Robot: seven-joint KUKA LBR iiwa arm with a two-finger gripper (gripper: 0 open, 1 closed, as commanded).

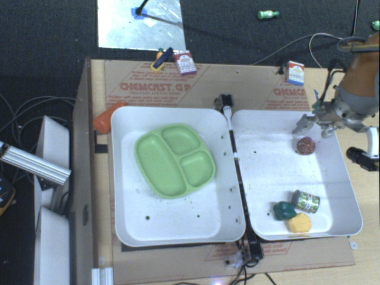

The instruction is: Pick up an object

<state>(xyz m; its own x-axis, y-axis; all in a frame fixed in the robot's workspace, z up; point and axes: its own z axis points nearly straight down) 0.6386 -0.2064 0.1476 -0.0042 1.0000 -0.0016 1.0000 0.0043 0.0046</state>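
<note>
One small reddish-brown round object [306, 145] lies in the right bin [267, 159], just below the hand [316, 125] and a little to its inner side, so it is the likeliest thing to be picked. The hand hovers over the bin's far corner with its two fingers spread apart and nothing between them; the object looks close beneath the fingertips, though whether they touch it I cannot tell.

To do this step well, I would judge that the hand should centre itself so the round object sits squarely between the spread fingers, drop straight down until the tips flank its widest part, then close gently; a round, small thing may roll or squirt out if caught off-centre. The bin's wall is near the hand, so the descent should stay clear of the rim.

Farther from the hand, toward the bin's near edge, three more things cluster: a small tin [306, 201], a teal lump [284, 209] and a yellow piece [300, 223]. Well beyond, across the divider, a green compartment plate [174, 160] lies in the left bin [136, 218].
</note>
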